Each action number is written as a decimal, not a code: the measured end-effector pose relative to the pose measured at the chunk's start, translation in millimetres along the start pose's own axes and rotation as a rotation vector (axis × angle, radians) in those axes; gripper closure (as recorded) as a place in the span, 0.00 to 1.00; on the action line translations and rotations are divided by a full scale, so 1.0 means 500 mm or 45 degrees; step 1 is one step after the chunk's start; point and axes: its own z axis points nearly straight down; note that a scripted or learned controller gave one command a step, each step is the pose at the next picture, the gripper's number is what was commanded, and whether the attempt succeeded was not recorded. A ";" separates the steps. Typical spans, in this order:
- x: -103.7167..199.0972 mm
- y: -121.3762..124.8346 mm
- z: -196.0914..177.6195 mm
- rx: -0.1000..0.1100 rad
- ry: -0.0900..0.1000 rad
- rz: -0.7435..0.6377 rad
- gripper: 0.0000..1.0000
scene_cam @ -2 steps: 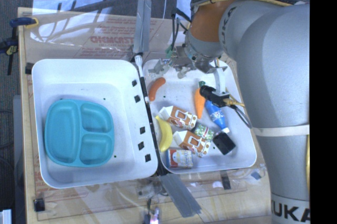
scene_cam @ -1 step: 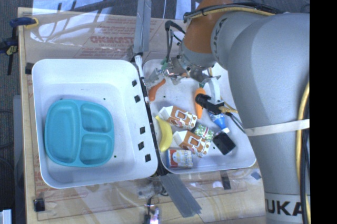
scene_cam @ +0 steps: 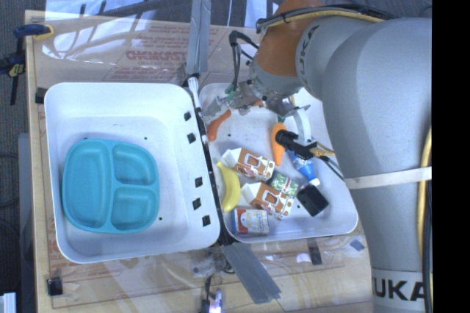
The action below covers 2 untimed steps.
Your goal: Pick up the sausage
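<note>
Legible markings are few. The arm (scene_cam: 382, 179) carries dark capital letters "UKA" on its grey base housing, cut off by the frame edge, well below the hand (scene_cam: 239, 95). The cardboard sheet (scene_cam: 139, 54) on the bench bears faded red printed lettering, up and to the left of the hand; it is too blurred to read. The small cartons (scene_cam: 257, 166), just below the hand, show coloured printed labels whose text is too small to make out.
</note>
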 end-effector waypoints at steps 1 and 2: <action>0.003 -0.009 -0.001 -0.001 -0.001 -0.100 0.00; 0.005 -0.004 -0.030 -0.008 0.001 -0.104 1.00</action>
